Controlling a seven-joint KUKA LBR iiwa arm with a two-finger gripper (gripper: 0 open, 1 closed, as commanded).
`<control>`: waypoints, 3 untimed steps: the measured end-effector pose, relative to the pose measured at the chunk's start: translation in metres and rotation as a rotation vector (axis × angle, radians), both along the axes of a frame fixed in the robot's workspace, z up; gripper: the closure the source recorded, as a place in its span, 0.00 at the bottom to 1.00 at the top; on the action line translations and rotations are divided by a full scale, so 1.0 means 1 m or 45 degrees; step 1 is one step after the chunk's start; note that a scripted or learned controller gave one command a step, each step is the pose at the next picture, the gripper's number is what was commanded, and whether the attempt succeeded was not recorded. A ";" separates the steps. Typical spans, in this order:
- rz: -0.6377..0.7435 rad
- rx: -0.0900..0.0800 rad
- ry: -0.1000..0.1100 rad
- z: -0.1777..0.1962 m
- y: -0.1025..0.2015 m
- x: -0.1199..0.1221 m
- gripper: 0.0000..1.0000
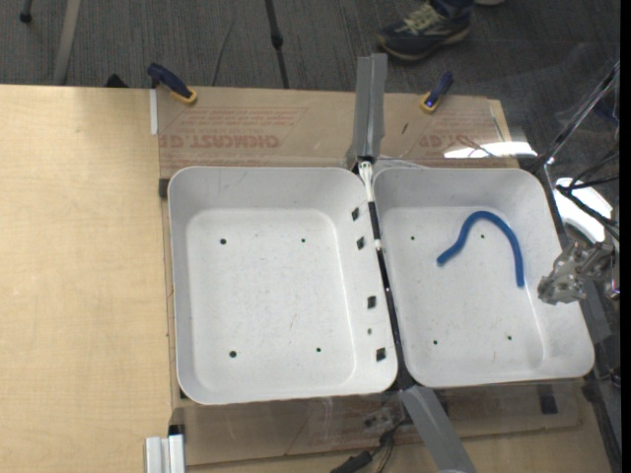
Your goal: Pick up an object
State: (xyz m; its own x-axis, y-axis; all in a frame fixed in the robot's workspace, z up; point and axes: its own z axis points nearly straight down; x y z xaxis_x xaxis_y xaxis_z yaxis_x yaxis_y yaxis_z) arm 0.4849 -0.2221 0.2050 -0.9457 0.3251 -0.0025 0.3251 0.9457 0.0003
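Note:
A blue bent cord-like piece (490, 236) lies in the right bin (473, 358), curving in a hook shape across its upper middle. My gripper (564, 278) shows as a small grey metal shape at the right bin's right rim, just right of the blue piece's lower end and apart from it. Nothing can be seen held in it.
The left bin (197, 363) sits beside the right one, joined by a row of black clips (373, 264). Cardboard (256, 131) lies under both bins with blue-and-yellow clamps (170, 82) at the back. Pale wood bench (69, 264) extends to the left.

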 end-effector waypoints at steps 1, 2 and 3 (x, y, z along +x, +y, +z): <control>0.001 0.000 0.000 0.000 0.000 0.000 0.00; -0.134 0.001 -0.001 -0.113 0.055 0.078 0.00; -0.205 0.000 -0.008 -0.110 0.001 0.149 0.00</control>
